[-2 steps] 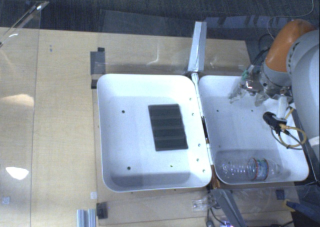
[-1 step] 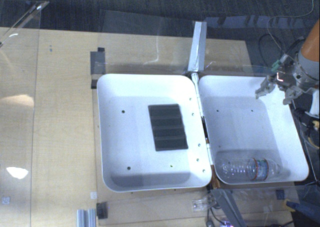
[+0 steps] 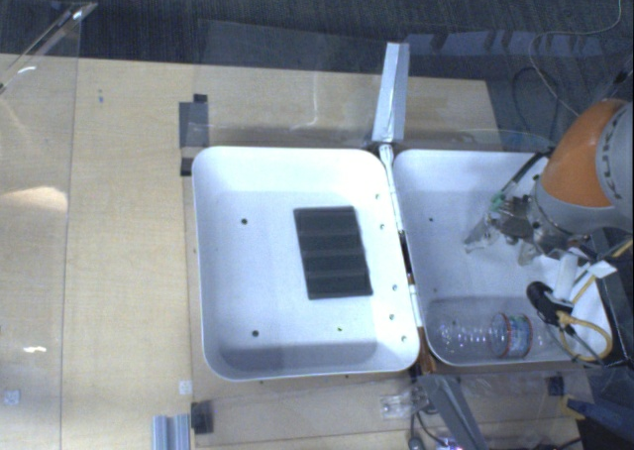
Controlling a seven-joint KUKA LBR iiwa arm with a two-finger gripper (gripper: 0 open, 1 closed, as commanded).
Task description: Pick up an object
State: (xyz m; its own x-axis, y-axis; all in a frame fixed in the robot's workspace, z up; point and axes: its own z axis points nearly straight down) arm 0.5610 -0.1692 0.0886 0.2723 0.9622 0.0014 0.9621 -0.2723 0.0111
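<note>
Clear plastic bottle (image 3: 485, 335) lay on its side along the near wall of the right bin (image 3: 436, 190), its cap end pointing toward the arm's side. It was the only loose thing in that bin and the obvious candidate for a pick. The left bin (image 3: 228, 240) held a dark ribbed rectangular pad (image 3: 333, 252) lying flat near its middle.

The end effector (image 3: 507, 220) hung over the middle of the right bin, beyond the bottle and apart from it, with nothing between its fingers; how far they stood apart could not be told from this slanted view, since the metal parts blurred together. The arm's orange band (image 3: 584, 166) sat above it at the right.

To do the step well, I judged that the end effector should come toward the near wall and centre over the bottle's body, with the fingers set across the bottle's width rather than along its length. The bottle looked light and round, so it would likely roll or slip if caught off centre. The near wall left little room, so one finger might strike it.
</note>
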